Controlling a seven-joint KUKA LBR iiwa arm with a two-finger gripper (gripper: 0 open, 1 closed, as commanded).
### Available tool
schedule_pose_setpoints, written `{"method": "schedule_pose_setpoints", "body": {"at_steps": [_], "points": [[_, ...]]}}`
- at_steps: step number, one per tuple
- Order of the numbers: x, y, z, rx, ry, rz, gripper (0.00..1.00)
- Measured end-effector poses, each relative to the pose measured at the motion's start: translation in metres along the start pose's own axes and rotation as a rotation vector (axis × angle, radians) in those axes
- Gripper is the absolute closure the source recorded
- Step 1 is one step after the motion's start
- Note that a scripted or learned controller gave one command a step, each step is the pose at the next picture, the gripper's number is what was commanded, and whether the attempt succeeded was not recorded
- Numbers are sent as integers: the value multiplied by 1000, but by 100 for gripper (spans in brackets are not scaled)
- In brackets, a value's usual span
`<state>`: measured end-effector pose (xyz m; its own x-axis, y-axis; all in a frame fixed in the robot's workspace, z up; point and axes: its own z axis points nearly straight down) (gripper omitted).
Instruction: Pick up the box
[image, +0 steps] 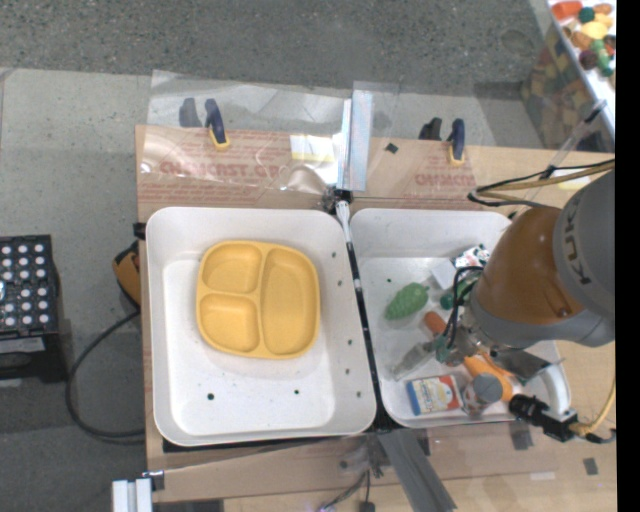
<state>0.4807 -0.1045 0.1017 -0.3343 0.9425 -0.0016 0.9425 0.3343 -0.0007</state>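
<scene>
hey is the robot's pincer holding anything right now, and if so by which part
Cannot be told. The pincer hangs low in the right bin, between the green object and the box; nothing shows clearly between it.

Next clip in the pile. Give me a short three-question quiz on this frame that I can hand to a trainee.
1. True or false: the yellow divided plate lies in the right bin.
2. Which thing lies nearest the right bin's near edge? A) the green leafy item B) the small box C) the blue clamps
3. Fill in: the arm reaches over the ___ bin.

Key
1. False; it lies in the left bin.
2. B; the box lies flat there, apart from the green item farther up.
3. Right; the gripper is low among the items, just above the box.
</scene>
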Motion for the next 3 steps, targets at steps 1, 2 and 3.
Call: {"method": "schedule_pose_setpoints", "body": {"at_steps": [1, 2, 3], "points": [[-6, -4, -19, 2, 2, -310, 0], [9, 2, 8, -1, 1, -125, 0], [-28, -10, 8, -2, 0, -124, 0]]}}
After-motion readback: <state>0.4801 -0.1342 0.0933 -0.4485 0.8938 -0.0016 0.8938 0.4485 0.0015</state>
